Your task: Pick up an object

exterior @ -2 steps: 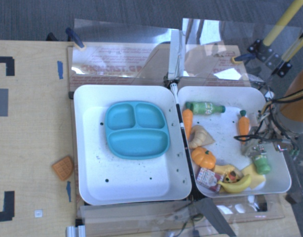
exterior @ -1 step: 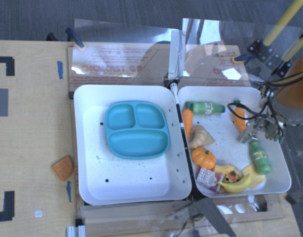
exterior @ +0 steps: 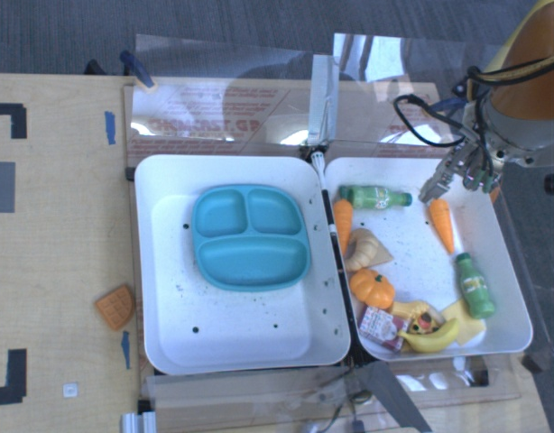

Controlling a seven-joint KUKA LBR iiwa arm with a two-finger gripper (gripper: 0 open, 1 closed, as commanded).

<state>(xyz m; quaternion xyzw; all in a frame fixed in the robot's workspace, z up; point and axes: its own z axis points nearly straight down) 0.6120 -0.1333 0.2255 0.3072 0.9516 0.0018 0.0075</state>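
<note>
My gripper [exterior: 457, 180] hangs over the far right part of the right bin [exterior: 516, 287], open, with nothing between its fingers. Just below it lies an orange carrot [exterior: 442, 225]. A green bottle [exterior: 374, 197] lies to its left near the bin's back wall. A second carrot [exterior: 342, 225] rests along the left wall. Further forward sit a beige shell-like toy [exterior: 367, 251], a small orange pumpkin [exterior: 373, 288], another green bottle [exterior: 475, 286], a banana [exterior: 444, 330] and a red-and-white packet [exterior: 380, 325].
The left bin [exterior: 160, 269] holds a blue divided plate [exterior: 251, 236]. A brown waffle-like piece [exterior: 115, 306] lies on the wooden bench to the left. A clear plastic sheet and a metal divider [exterior: 322, 97] stand behind the bins. Cables [exterior: 421, 120] loop by the wrist.
</note>
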